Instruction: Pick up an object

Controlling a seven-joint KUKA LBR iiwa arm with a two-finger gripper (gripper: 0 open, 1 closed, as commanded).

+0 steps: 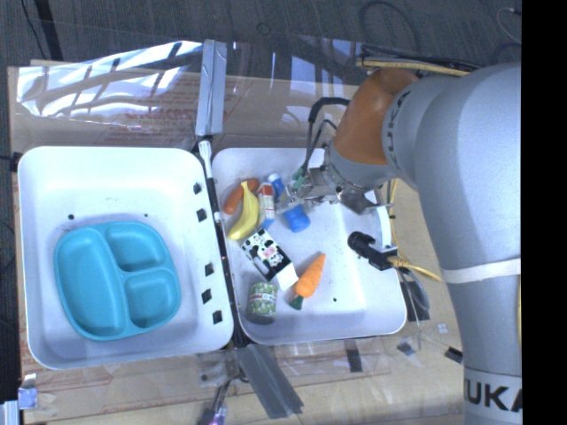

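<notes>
Reaching into the right bin (pixel 390 312), the end effector (pixel 299 191) hangs low; its grip cannot be told.
Blue block (pixel 297 220) just below it, banana (pixel 245 212) left.

Grey arm (pixel 461 193) reaching leftward, claw (pixel 306 189) pointed down

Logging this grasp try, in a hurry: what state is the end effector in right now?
End effector: low in the right bin by the blue block; open or closed cannot be told.
</notes>
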